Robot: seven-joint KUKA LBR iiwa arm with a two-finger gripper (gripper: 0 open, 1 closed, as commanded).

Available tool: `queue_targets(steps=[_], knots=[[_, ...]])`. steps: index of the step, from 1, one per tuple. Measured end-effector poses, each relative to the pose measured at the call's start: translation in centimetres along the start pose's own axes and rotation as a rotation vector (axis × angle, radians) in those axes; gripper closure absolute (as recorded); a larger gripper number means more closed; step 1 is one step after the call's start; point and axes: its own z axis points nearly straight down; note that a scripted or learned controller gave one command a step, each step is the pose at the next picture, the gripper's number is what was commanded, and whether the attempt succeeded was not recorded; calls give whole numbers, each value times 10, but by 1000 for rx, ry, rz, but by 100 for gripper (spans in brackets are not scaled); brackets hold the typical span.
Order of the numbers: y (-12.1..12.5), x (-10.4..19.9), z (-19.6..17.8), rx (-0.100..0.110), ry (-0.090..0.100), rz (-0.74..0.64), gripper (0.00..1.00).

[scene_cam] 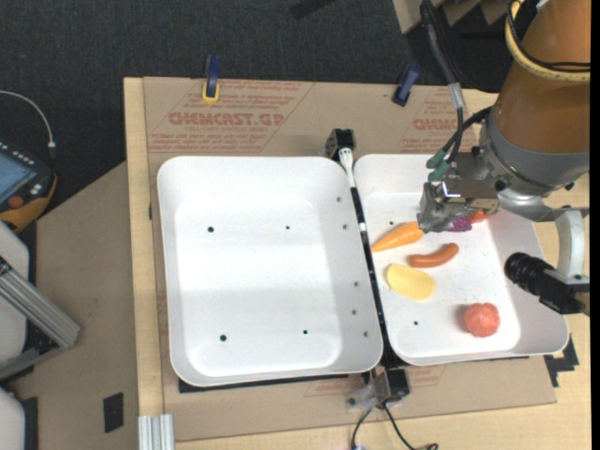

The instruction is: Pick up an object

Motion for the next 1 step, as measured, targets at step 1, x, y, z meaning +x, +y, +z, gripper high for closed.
queue_targets(steps=[1], knots=[[-1, 50, 1, 2, 1, -5, 100]])
